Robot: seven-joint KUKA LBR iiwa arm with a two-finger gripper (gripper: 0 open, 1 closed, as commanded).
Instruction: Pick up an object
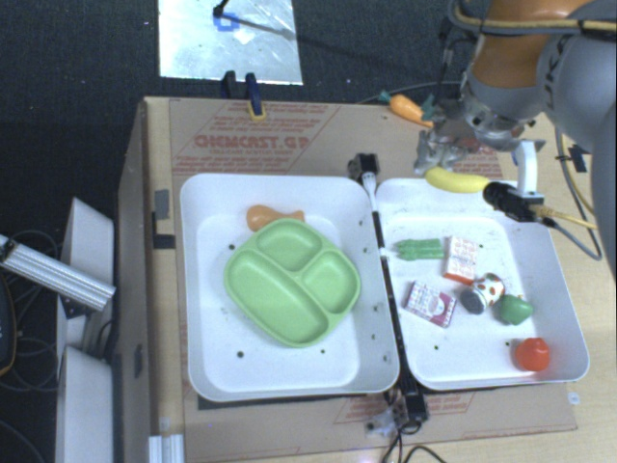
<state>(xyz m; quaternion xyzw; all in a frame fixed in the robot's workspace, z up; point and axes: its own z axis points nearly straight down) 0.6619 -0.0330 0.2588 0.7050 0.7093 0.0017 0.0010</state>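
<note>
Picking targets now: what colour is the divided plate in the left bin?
Light green divided plate, camera view.

Grey arm with orange band and black cables.

banana | yellow, lying flat crosswise | far rim of right bin | just beside hand

Red block lettering runs across the cardboard sheet just behind the left bin; it seems to read "CHEMCAST GP", though it is blurred. Print on the small packets is too small to read.
</note>
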